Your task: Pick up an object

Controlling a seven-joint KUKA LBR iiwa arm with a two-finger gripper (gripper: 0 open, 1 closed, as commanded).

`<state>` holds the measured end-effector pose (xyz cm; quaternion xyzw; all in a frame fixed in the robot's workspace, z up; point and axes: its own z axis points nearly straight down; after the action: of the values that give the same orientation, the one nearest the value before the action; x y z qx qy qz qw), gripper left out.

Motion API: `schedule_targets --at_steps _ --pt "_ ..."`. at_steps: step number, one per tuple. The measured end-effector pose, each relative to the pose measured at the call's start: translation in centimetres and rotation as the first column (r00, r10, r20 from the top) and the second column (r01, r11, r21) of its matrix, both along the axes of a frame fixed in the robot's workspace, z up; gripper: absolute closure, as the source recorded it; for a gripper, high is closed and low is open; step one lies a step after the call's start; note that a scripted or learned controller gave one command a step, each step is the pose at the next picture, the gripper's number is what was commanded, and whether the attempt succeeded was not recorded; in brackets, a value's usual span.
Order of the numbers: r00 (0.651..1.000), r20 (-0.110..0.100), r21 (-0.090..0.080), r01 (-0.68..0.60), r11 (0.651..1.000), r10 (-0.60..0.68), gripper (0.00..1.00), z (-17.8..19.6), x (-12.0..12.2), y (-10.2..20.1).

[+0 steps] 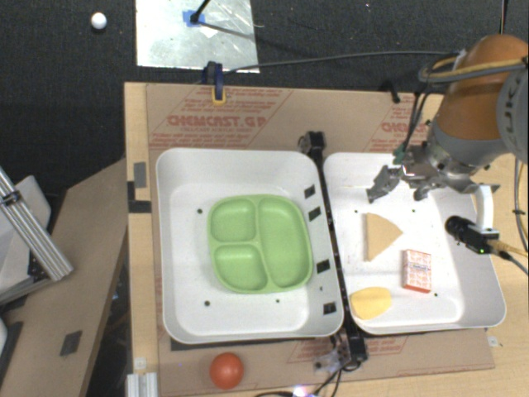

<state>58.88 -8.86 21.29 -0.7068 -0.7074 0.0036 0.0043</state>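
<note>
Camera view: end effector [400, 182] is seen open, nothing gripped, above the right bin [347, 222]. In that bin, tan wedge [381, 235] lies just below it; red box [417, 270] and yellow piece [371, 302] nearer the front rim.

Bright even light, soft shadows, slightly grainy

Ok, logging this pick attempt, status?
Gripper open, above right bin's far end, holding nothing. Tan wedge, red box, yellow piece lie untouched. Nothing in the way.

gripper [402, 184] above right bin [488, 300], perhaps empty
</note>
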Motion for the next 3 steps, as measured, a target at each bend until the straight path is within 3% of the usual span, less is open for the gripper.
schedule_targets --at_steps 1,3 --pt "1.0 0.012 -0.001 -0.002 1.0 0.002 0.0 0.7 0.3 0.0" --pt "1.0 0.009 -0.001 0.0 1.0 0.0 0.0 -9.6 -0.3 -0.1"
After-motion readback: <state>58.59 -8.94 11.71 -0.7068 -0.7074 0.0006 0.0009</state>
